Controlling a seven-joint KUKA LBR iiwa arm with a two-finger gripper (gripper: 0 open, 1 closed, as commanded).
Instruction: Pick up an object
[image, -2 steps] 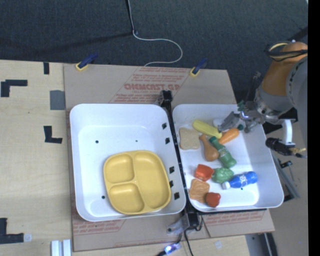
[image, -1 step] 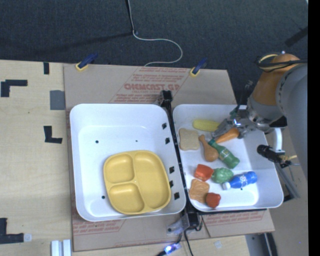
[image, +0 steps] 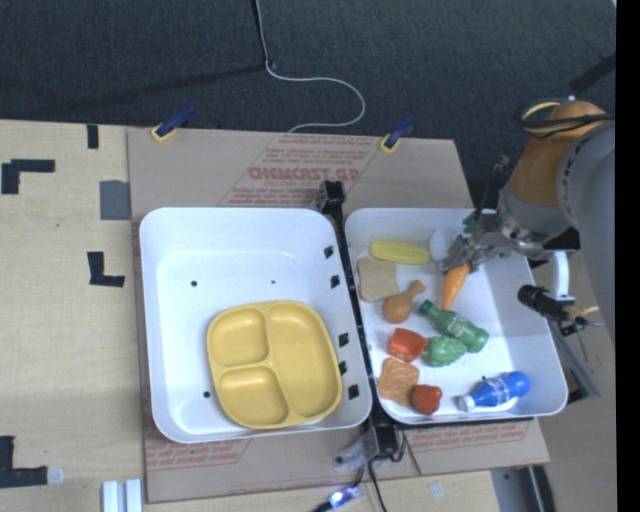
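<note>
Hovering at a carrot (image: 454, 285), the end effector (image: 466, 250) (grip state unclear) sits below cardboard (image: 300, 170) printed "CHEMCAST".

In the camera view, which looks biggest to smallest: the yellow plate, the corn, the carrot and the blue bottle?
1. Yellow plate, by far the biggest.
2. Corn and blue bottle look about alike, so I won't rank them.
3. Carrot, partly under the gripper, looks smallest.

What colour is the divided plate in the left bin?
Yellow; the divided plate shows clearly in the overhead camera view, lying in the left bin.
</note>
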